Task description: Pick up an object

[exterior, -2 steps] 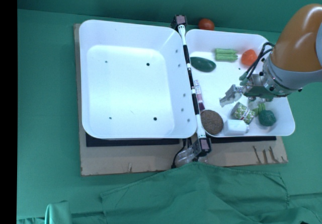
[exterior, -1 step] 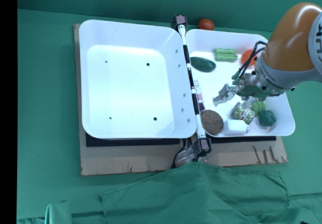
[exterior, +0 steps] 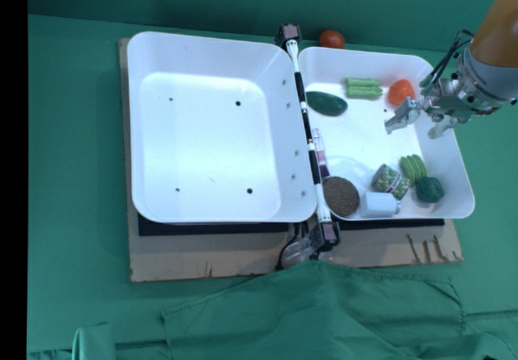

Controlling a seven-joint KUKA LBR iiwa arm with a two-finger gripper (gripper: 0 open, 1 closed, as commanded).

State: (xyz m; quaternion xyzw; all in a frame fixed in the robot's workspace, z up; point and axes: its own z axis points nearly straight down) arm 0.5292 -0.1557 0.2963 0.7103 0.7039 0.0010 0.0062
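One pincer [exterior: 418,121] (spread) above right bin [exterior: 364,148].

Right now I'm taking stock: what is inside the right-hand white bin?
Inside the right-hand white bin: a dark green oval, pale green ridged vegetable, orange-red round fruit, brown disc, white block, patterned green cup, light green bunch, dark green broccoli. The pincer covers some of the floor.
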